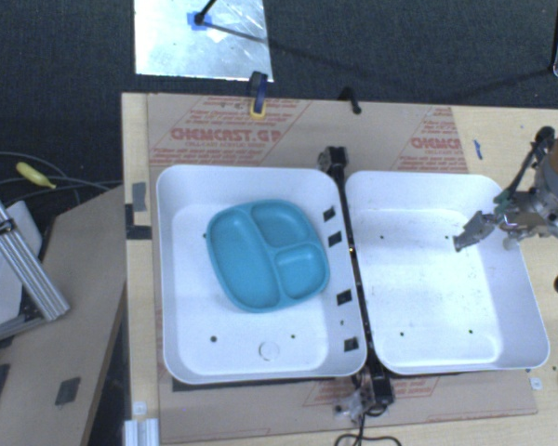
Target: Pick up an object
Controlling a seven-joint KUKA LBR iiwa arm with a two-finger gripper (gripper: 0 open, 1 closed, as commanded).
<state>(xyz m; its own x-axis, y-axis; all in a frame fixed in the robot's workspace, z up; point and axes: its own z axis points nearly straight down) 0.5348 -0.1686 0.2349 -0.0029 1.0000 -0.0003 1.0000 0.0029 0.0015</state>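
The only thing to pick is the blue divided plate (265, 254), lying flat in the left bin (181, 193), a little above that bin's middle, with its three compartments facing up. The gripper (471, 232) hangs over the right bin (521, 342), toward that bin's upper right, well apart from the plate and holding nothing; whether it is open or closed cannot be told at this size. The arm comes in from the right edge, low and nearly level, with the wrist pointing left toward the divider between the bins. To do this step well, the arm would have to travel left across the divider and come down over the plate's rim, since a flat, wide plate offers no grip across its body. A raised edge or one of the ridges between compartments looks like the best hold, taken from straight above. The plate is smooth and shallow, so a pinch at the rim could slip or tip it. Both bins rest on the counter (223, 124).
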